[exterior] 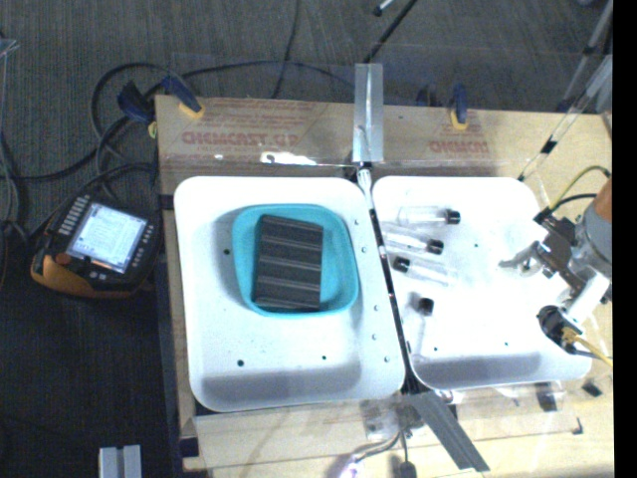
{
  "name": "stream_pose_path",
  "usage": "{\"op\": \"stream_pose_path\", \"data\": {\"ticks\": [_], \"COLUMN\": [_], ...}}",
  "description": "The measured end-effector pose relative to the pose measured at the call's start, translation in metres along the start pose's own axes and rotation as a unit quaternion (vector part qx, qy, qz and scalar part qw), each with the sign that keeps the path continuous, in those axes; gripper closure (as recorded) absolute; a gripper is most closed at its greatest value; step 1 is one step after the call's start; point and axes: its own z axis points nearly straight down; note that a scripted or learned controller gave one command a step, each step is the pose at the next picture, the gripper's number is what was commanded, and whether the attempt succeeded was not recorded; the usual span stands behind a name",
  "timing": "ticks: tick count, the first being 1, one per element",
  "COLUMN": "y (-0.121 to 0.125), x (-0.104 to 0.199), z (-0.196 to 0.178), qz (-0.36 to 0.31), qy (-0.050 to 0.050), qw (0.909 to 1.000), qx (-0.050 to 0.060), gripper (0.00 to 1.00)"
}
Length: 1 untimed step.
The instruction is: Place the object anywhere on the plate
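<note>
Gripper: the two-finger metal gripper [526, 260] sits low over the right-hand edge of the right shallow white plastic bin [478, 357], on the grey arm with the orange band [597, 229]. Too small and cluttered to read; I cannot tell how far apart the tips stand, nor whether anything lies between them.

Task object: the dark grey ribbed rectangular block [289, 262] lies flat on the teal rounded-square plate [343, 267], well inside its rim, its long side running up and down the view.

Progress (judgement): the block rests on the plate as the task asks, so placement looks done, provided this block is the object meant.

Left bin: the left shallow white plastic bin [279, 366] holds the plate near its middle, block on top.

Right bin: several small clear tubes with black caps [426, 217] lie scattered in the left half, near the wall shared with the left bin; one small black piece [424, 306] lies below them, apart (possibly a loose cap).

Risk 1: if the arm swings left at low height, it could sweep the tubes against the shared wall.

Risk 2: another grasp on the block could drag or tip the plate, which seems to sit loose in the bin.

Risk 3: the cables hanging at the arm's wrist [567, 329] could snag the bin's right rim.
</note>
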Motion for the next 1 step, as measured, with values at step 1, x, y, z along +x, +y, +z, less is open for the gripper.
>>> {"op": "stream_pose_path", "data": {"ticks": [1], "y": [0.0000], "x": [-0.0001], "z": [0.0000], "qz": [0.000], "qy": [0.000], "qw": [1.0000], "qx": [0.000], "gripper": [0.00]}}
